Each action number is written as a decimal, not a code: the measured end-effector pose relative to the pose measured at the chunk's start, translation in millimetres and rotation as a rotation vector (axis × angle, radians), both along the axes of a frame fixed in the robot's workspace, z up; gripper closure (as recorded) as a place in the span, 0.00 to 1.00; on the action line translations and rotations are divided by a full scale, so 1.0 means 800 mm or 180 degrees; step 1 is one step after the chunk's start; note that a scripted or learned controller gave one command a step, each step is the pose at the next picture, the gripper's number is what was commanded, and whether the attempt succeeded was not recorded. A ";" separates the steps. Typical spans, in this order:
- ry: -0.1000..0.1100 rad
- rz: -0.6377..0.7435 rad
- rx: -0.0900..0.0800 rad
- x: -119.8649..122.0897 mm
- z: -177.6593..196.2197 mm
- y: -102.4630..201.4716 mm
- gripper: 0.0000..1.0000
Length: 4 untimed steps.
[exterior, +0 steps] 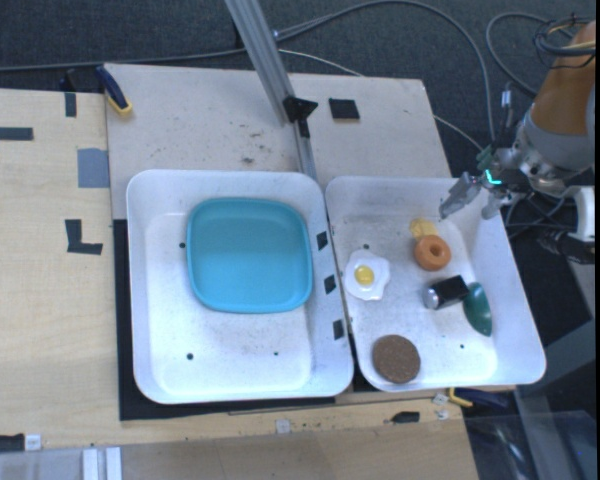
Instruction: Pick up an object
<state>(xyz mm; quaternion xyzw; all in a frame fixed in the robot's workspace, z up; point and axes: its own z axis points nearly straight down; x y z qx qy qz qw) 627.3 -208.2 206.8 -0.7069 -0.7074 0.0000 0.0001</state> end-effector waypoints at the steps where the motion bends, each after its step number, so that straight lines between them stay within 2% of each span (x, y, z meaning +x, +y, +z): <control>1: 0.0000 0.0000 0.0000 0.000 0.000 0.000 0.00; 2: 0.0013 0.0000 0.0002 0.009 -0.058 -0.001 0.00; 3: 0.0013 0.0000 0.0003 0.003 -0.113 0.002 0.00; 4: 0.0005 0.0002 0.0000 0.003 -0.149 0.002 0.00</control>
